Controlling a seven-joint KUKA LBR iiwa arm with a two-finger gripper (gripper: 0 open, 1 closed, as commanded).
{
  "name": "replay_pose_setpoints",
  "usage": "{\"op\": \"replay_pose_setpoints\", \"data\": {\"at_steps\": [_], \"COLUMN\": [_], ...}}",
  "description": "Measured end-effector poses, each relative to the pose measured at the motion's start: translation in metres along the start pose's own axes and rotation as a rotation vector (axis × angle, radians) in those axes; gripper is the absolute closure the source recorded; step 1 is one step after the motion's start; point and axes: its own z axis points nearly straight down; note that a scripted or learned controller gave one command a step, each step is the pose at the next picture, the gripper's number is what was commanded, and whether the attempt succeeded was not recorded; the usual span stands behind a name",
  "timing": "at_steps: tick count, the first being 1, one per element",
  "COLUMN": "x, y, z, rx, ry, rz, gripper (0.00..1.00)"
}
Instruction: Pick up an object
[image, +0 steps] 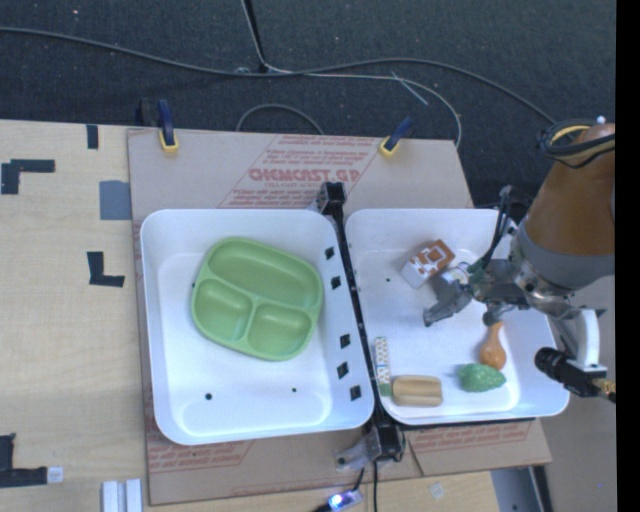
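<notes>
In the right bin (400, 325) lie a small white and brown box (430, 262), an orange drumstick-shaped toy (492, 346), a green leafy toy (482, 377) and a tan bread-like roll (417, 390). My gripper (466, 308) hangs over the middle of this bin, just below the box and above the orange toy. It is open, with one dark finger (440, 306) reaching left and the other near the orange toy's top. Nothing sits between the fingers.
The left bin (170, 390) holds a green divided plate (257, 298). A narrow patterned strip (381, 361) lies along the right bin's left wall. A black divider (345, 300) joins the bins. Cables run across the dark floor behind the bench.
</notes>
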Motion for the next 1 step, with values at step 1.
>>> {"op": "replay_pose_setpoints", "data": {"at_steps": [1], "x": [0.0003], "y": [0.0024], "z": [-0.0054], "rx": [-0.011], "ry": [-0.002], "rz": [-0.003], "gripper": [0.0]}}
